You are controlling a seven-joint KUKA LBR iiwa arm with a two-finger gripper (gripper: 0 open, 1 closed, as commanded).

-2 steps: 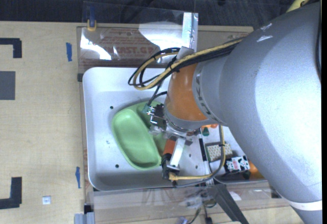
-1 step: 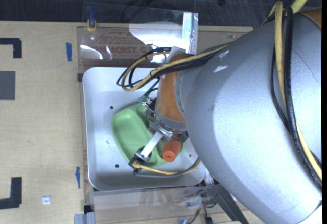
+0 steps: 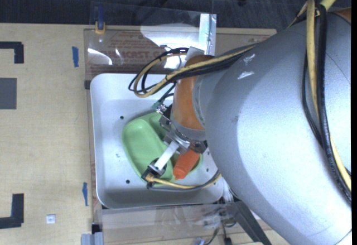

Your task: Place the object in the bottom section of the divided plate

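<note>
A glossy green plate with rounded corners lies in the white bin; the arm hides its right side. A smooth, tapered orange object sits at that edge, top hidden under the gripper; whether the gripper is open or closed cannot be told.

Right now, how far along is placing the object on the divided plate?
Done: the arm is low over the green plate in the white bin. In hand: the orange object sits at the plate's edge beneath the wrist; any grip is hidden. Left: settling it in the bottom section.
</note>
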